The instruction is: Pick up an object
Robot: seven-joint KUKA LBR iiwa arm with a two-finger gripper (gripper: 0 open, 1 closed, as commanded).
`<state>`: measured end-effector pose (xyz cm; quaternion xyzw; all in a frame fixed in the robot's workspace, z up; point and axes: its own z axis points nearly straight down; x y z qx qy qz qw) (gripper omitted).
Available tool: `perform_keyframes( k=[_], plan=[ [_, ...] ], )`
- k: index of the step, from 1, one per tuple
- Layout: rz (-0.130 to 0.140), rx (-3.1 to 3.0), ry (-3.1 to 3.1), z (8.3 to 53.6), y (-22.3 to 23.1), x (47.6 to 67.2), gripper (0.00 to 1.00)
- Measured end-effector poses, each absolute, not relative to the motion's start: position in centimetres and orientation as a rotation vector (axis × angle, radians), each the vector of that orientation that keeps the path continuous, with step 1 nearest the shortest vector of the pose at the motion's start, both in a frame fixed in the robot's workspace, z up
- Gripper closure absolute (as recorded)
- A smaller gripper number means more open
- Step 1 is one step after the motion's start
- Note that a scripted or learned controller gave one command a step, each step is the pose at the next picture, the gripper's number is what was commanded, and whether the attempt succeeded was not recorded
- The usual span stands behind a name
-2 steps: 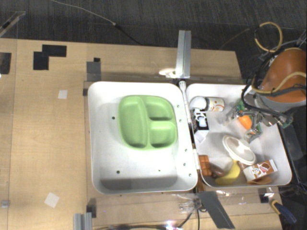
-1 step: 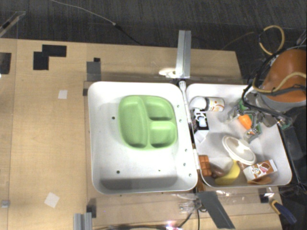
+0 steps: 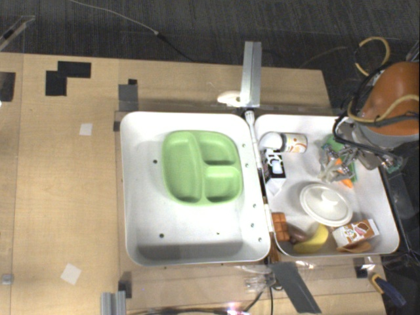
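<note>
Hovering claw (image 3: 336, 165) over right bin (image 3: 387, 195), green plate (image 3: 200, 166) in left bin (image 3: 141, 176)

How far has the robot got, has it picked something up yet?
Done: the arm has reached over the right bin. In hand: its pincer sits low among the colourful bits near the bin's right side, but I can't tell if it holds anything. Left: lifting something up; the bowl, banana and can lie untouched.

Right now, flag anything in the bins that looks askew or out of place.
The can lies on its side at the right bin's back left. The carton sits tilted in the front right corner. The green tray rests slightly skewed in the left bin. No spills visible.
</note>
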<state>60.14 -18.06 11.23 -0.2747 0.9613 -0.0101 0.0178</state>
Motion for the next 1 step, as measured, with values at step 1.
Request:
perform_keyframes(
  k=[1],
  plan=[
    [-0.009, -1.088, 2.935, 15.58, -20.52, 63.85, 1.0]
  ],
)
